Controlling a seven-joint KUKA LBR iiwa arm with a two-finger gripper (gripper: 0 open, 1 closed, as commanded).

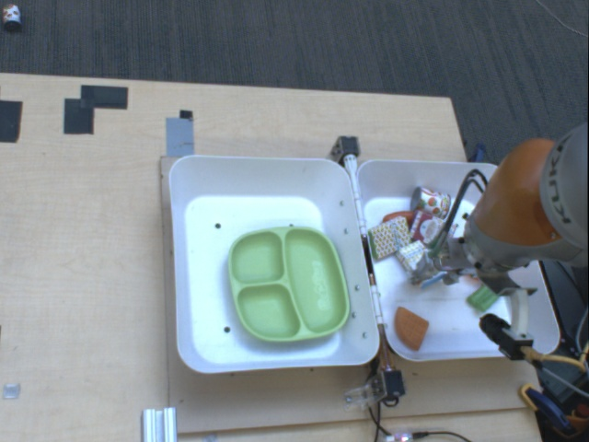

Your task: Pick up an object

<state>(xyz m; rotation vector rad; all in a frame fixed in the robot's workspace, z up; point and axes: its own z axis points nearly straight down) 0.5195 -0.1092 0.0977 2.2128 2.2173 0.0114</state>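
Camera view looks down on 2 white bins on the desk (92, 247): the left bin (198, 274) holds a green divided plate (288, 284), the right bin (552, 325) a clutter of small things. The tool (431, 270) hangs low over a crumpled wrapper (411, 256); whether it is apart or together I cannot tell. This looks like the reach-and-grasp step. An orange wedge (410, 327) lies nearby. Next calls for a firm close, then a straight lift.
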